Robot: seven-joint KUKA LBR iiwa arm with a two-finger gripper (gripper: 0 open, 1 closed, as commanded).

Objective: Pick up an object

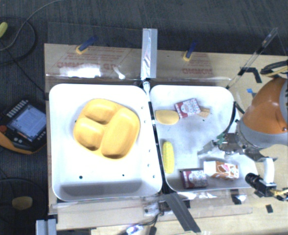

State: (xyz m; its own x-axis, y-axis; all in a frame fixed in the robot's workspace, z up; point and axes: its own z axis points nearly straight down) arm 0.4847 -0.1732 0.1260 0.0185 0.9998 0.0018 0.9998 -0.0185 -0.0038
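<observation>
My gripper (215, 146) hangs low over the right side of the right bin (195, 92), beneath the orange wrist band (266, 114). Just below it lies a white and red carton (223, 170), with a dark red packet (193, 178) to that carton's left. A corn cob (168, 156) rests along the bin's left wall. Further back are a yellow oval piece (166, 117), a red and white carton (187, 107) and a small tan piece (205, 113). Nothing is visibly held.
The left bin (60, 131) holds a large yellow lumpy bread-shaped object (106, 127). A divider ridge (153, 131) separates the bins. A handheld pendant (21, 126) lies on the floor at the left, with cables around it.
</observation>
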